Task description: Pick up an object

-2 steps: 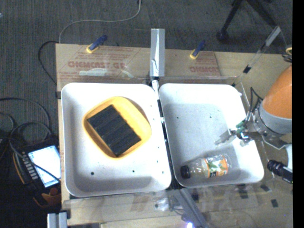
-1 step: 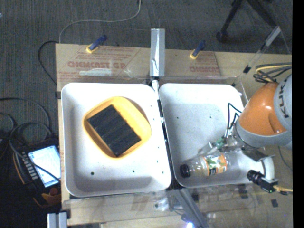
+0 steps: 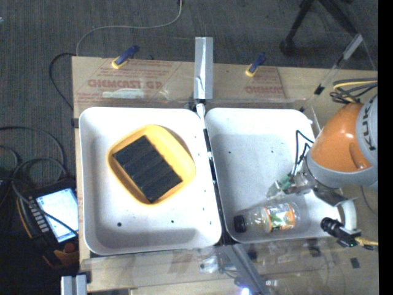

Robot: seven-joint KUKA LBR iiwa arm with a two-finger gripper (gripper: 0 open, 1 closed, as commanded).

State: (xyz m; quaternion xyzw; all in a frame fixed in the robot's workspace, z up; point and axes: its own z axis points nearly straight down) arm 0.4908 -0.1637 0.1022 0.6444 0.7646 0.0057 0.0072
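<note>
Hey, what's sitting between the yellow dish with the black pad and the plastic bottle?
In the camera view, only bare white bin floor and the divider where the two bins meet lie between the yellow dish and the plastic bottle.

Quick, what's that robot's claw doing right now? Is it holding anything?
Gripper: low in the right bin, just above the plastic bottle; whether it is open or closed cannot be told, and nothing shows in its grasp.
</note>
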